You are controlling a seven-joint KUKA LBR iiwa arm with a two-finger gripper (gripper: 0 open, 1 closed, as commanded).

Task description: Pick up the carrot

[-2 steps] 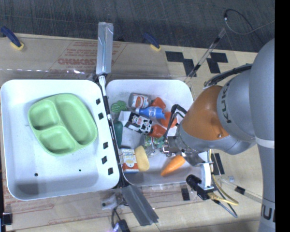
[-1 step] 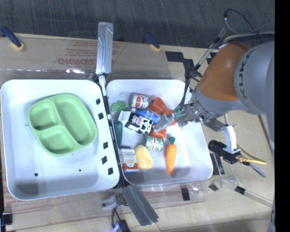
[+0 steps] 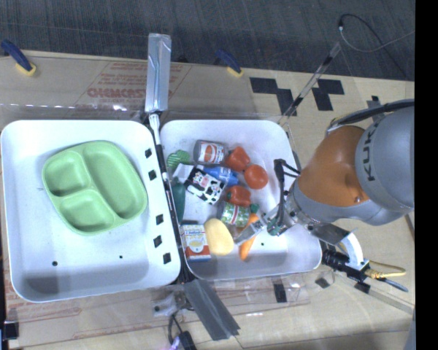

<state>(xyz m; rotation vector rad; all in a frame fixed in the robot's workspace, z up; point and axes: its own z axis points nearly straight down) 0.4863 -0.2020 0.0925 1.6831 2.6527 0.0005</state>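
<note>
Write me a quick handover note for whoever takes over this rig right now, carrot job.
Pincer: low in the right bin, just right of the carrot; open or shut is not clear, and nothing shows between its tips.
Carrot: lying in the right bin near its front wall, beside the yellow item and below a can.
Green tray: in the left bin.
Done: arm brought down near the carrot.
Left: grasp the carrot and lift it.
</note>
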